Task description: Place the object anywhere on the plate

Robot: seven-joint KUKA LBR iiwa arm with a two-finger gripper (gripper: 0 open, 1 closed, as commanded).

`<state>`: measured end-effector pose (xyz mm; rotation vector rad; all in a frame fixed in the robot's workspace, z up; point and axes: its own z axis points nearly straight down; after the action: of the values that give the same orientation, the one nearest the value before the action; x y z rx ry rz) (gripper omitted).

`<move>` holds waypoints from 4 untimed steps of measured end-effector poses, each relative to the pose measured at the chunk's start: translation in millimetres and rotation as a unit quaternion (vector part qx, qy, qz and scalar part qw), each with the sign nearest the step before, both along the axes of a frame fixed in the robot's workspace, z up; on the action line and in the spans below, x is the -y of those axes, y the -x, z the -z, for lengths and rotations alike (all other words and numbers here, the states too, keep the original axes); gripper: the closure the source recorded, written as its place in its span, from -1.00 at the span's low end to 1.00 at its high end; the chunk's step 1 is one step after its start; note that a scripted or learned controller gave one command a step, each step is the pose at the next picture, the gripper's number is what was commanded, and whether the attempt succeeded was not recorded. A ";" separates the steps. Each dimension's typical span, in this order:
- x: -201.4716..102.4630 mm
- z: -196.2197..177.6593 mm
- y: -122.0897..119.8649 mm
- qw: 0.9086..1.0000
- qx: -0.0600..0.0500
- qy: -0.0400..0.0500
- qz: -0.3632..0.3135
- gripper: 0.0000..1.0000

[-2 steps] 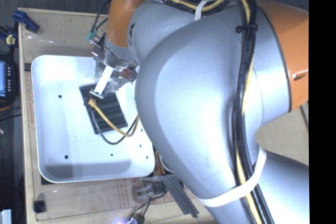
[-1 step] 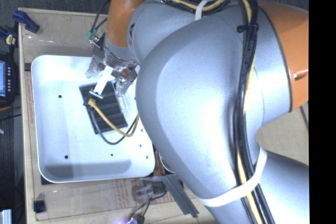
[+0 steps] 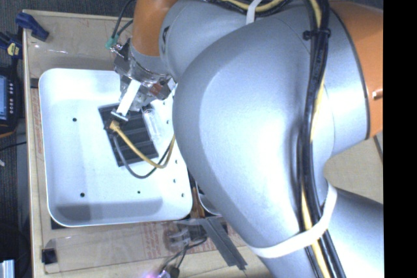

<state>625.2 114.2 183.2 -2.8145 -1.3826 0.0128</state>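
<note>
Camera view looks down on the arm (image 3: 260,107), whose grey bulk covers the right half of the surface (image 3: 65,29). Its wrist, below the orange band (image 3: 153,16), reaches into the white bin (image 3: 78,159) at the view's left. The end effector (image 3: 148,89) hangs low over the bin's upper right part, close to the floor and pointing down and leftward at a slant.

I cannot tell whether the end effector is open or closed, or whether it has hold of anything, because the wrist hides it from above. I also cannot tell where the object or the plate lies: the bare floor of the bin carries neither, and the arm covers the rest.

Judging by the low, reaching pose, the step in hand is probably a descent at the bin floor, either to grasp the object or to set it down. If it is a grasp, the next move calls for a firm closing and a straight lift clear of the bin wall. If it is a release, it calls for a gentle opening and then a rise.
</note>
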 end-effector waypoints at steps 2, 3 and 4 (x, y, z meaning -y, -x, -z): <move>37.7 -30.6 85.8 0.996 0.003 0.001 0.084 1.00; 68.2 -6.5 150.1 0.938 0.000 0.004 0.345 1.00; 16.4 56.3 150.7 0.983 0.000 0.002 0.182 1.00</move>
<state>474.5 97.8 126.9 -3.0216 -0.8483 0.0123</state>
